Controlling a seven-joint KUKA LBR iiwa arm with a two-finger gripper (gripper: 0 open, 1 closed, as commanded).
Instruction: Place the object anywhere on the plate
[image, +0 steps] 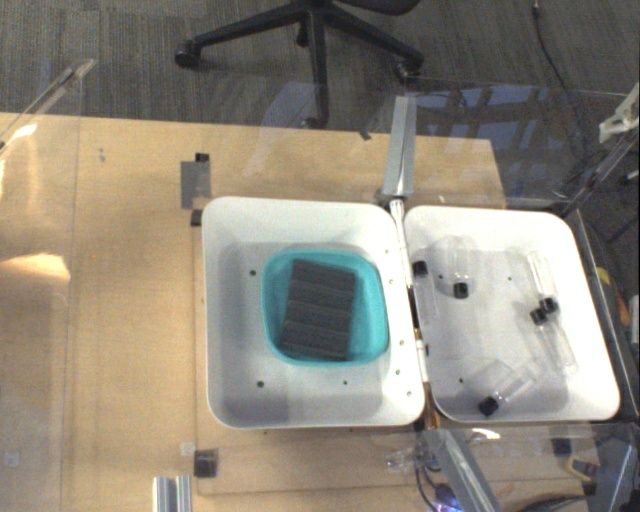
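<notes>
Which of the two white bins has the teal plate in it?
The left bin: it holds the teal plate with a dark ridged block on it.

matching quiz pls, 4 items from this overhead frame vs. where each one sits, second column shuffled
Items:
1. dark ridged block
2. teal plate
3. clear tubes with black caps
4. office chair base

Places:
A. on the carpet beyond the bench
B. in the left bin
C. lying on the plate
D. scattered in the right bin

Pairs: 1-C, 2-B, 3-D, 4-A
</notes>
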